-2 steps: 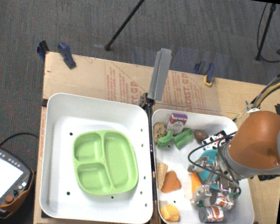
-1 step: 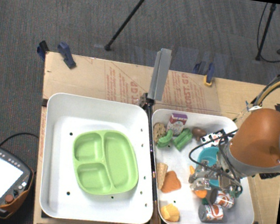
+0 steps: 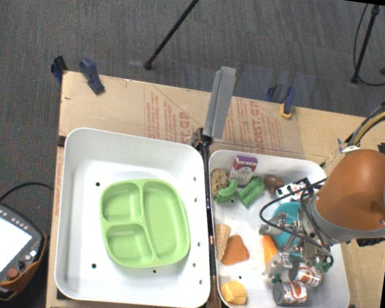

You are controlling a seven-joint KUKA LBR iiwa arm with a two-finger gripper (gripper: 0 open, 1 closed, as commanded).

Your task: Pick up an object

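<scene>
The arm reaches into the right bin, its gripper low among the clutter — whether it grips anything I cannot tell. Just beneath lie two crushed soda cans, beside an orange carrot-like piece. Further left sit an orange wedge, a yellow block and green toy pieces. The left bin holds a green divided plate.
</scene>
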